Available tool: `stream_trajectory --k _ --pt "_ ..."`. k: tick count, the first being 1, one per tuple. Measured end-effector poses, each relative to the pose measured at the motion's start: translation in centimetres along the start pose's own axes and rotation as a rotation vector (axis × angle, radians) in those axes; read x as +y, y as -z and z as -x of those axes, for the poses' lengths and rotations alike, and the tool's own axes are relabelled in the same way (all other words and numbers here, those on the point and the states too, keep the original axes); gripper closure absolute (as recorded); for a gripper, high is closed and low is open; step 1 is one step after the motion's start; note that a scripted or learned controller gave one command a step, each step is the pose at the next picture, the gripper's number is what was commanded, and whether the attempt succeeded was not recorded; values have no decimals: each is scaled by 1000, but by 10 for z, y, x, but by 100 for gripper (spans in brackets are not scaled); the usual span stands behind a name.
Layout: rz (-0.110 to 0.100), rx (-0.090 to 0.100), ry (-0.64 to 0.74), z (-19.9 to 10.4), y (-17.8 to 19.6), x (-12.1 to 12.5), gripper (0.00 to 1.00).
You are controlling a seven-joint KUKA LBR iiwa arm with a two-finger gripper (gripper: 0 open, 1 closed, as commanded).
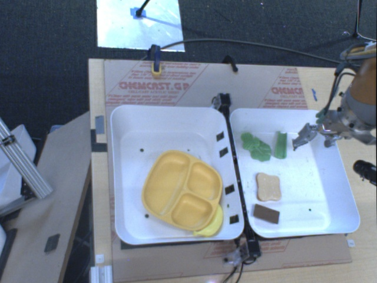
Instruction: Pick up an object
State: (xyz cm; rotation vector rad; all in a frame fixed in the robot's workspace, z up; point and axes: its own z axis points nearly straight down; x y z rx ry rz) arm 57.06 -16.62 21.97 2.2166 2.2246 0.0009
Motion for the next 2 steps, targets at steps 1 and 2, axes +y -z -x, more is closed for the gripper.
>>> stream_trajectory --k 1,2 --pt "-2 0 -2 1 -42 2 0" --pt "-3 1 -2 -4 -84 0 0"
